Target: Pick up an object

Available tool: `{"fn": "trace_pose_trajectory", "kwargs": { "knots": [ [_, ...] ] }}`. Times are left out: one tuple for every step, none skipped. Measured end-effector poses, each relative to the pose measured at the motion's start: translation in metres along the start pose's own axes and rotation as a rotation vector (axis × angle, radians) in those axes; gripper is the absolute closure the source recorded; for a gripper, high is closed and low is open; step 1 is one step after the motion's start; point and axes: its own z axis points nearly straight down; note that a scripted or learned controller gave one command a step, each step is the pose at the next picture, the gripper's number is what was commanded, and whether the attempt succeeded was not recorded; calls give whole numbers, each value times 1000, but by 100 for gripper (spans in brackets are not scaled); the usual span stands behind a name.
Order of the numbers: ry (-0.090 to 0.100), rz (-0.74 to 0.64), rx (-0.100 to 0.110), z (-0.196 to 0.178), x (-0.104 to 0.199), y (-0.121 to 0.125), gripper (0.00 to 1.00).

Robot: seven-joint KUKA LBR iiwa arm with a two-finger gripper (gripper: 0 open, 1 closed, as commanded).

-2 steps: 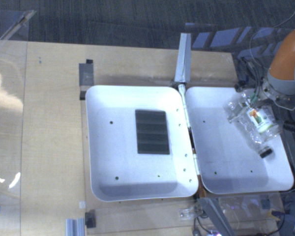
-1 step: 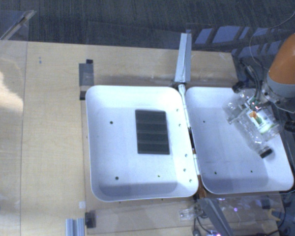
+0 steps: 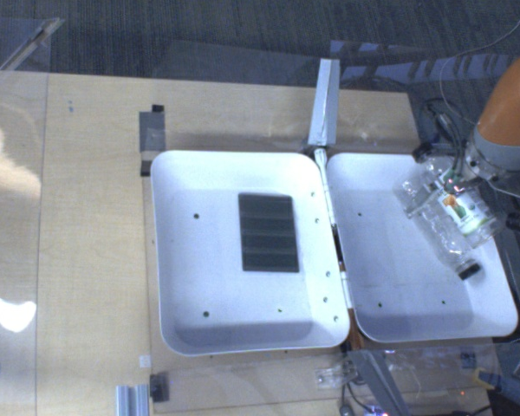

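2 white bins (image 3: 169,232), dark ribbed pad (image 3: 269,232), pale wood bench (image 3: 78,258), orange-banded grey arm (image 3: 507,115)

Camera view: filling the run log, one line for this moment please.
end effector: over right bin | dark ridged block: left bin | grasp: unclear

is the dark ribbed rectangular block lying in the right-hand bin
No, the dark ribbed rectangular block lies flat in the middle of the left white bin, apart from its walls.

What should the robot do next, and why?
Probably lower the pincer a little onto the clear plastic thing in the right bin. It hovers right over that thing, while the dark grey block lies far off in the left bin.
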Motion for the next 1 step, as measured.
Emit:
{"fn": "trace_pose_trajectory", "kwargs": {
  "knots": [
    [4,406,-26,-64,28,-15,100]
  ]
}}
